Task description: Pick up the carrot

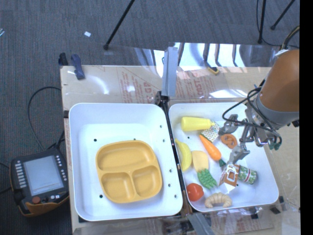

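Carrot (211, 148) lying flat in right bin (272, 190), slanted, leafy end toward the near side, between yellow wedge (199, 160) and orange slice (228, 140). Not yet lifted. Gripper (234, 142) hovering just right of carrot, fingers spread wide, nothing between them. Judged early in task: approach made, descent, closing and lift all left. Left bin (80, 131) with 1 yellow tray (128, 170). Wrist partly cut off at right edge; cables blur finger outline; contact with carrot hard to tell.
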{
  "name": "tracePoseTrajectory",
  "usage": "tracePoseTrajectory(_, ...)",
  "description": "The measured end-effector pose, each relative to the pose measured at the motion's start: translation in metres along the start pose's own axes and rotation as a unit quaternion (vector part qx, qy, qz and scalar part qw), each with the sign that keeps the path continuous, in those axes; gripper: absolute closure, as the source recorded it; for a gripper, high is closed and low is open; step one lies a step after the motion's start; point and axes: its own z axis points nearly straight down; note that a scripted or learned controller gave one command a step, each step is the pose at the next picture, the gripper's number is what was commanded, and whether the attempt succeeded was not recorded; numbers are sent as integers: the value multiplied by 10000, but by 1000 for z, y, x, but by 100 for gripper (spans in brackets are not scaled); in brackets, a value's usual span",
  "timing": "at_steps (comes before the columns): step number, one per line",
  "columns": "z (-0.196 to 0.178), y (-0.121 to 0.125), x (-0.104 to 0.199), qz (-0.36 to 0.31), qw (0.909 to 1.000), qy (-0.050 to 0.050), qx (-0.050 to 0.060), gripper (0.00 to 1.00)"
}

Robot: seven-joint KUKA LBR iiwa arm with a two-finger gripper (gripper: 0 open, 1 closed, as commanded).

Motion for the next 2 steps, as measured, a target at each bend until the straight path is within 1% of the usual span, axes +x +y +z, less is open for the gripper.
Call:
tracePoseTrajectory(1,116,52,-21,-388,9992,63,-20,0)
tracePoseTrajectory(2,99,53,-26,-407,9992,-12,-5,100)
